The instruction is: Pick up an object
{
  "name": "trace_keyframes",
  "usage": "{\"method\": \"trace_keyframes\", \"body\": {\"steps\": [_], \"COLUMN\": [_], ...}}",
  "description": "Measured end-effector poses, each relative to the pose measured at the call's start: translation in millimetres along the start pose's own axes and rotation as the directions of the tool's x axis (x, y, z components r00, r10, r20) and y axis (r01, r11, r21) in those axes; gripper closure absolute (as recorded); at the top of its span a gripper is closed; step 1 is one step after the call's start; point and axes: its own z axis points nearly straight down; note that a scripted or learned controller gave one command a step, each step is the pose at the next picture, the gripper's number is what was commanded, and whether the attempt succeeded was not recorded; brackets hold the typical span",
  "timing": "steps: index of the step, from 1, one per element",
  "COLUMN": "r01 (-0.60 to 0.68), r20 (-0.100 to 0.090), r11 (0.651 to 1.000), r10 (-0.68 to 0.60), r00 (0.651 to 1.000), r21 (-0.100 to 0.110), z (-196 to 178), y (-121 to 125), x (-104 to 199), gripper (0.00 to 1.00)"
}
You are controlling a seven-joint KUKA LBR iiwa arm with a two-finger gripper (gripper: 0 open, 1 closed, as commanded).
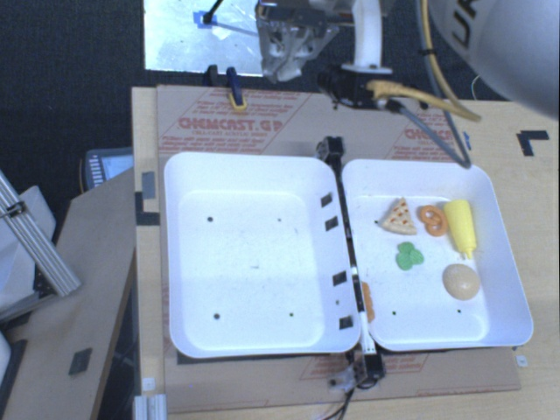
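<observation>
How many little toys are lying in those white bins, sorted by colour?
Yellow: 1, a bottle
Orange: 2, a pretzel and a small piece by the divider
Green: 1, a leafy piece
Beige: 1, an egg
Tan and red: 1, a pizza slice
Total: 6, all in the right bin

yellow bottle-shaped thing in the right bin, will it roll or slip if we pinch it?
The yellow bottle lies on its side, rounded, so a nudge across its length would probably roll it. It looks like smooth plastic, likely slippery and light. The orange ring sits close beside it and may get bumped.
</observation>
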Motion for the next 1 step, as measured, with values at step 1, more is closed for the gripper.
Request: {"method": "trace_keyframes", "body": {"steps": [1], "r01": [-0.001], "r20": [0.005], "r11": [1.0], "r10": [0.001], "r00": [1.0], "r21": [0.017], "z": [136.4], "y": [-65.4], "x": [-46.3], "gripper": [1.0]}}
